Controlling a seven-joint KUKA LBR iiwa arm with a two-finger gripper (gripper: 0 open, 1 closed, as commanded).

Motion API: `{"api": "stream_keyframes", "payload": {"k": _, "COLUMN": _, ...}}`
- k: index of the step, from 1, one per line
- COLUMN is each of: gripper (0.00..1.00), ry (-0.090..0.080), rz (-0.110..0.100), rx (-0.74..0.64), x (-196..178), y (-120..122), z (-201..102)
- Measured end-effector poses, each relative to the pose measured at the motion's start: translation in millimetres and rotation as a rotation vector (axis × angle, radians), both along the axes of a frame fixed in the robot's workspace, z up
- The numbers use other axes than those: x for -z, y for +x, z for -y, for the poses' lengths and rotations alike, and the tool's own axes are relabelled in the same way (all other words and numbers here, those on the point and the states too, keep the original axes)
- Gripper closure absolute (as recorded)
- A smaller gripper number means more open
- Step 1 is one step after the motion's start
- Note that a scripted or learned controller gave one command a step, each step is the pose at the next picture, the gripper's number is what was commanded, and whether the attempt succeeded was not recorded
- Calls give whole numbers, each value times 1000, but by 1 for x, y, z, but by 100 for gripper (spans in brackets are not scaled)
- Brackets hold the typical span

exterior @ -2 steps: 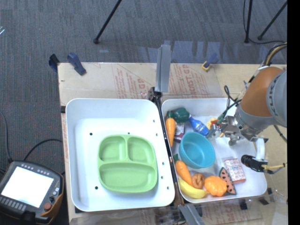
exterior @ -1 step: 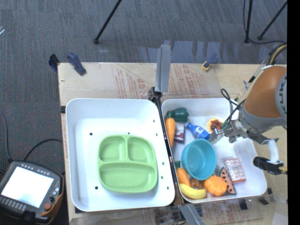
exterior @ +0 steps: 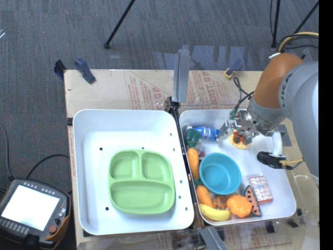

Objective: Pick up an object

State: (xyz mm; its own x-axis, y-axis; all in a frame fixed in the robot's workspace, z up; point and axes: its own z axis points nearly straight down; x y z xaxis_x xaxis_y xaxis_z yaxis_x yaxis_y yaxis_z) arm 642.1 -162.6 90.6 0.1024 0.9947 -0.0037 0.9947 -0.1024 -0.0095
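Figure 1. Bench seen from above, read left to right. The left bin (exterior: 83, 139) holds 1 green divided plate (exterior: 141, 182), lying flat near its middle. The right bin (exterior: 278, 191) is crowded: a carrot (exterior: 193, 161) lies along its left wall, a blue bowl (exterior: 219, 174) sits upright at the centre, a banana (exterior: 214, 212) rests against the near rim, and a small printed box (exterior: 260, 188) lies to the bowl's right.

The gripper (exterior: 238, 133) hangs low over the far part of this bin, just beyond the bowl. Directly at its tip lies a small yellow-and-red toy (exterior: 240, 142), which we take to be the object sought. Whether the gripper is spread, closed, or pinching the toy we cannot tell, since the wrist hardware covers the contact.

We judge the toy to be light, probably hollow plastic or foam, with a smooth and somewhat slippery skin, and not fragile. Its small size leaves little margin, so a hold across its narrowest width, centred and low, looks safest. An off-centre pinch would likely squirt it toward the bowl.
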Motion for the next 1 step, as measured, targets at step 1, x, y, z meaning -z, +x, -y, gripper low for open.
{"api": "stream_keyframes", "payload": {"k": 1, "gripper": 100, "ry": -6, "rz": -6, "rx": -2, "x": -10, "y": -1, "z": 2}}
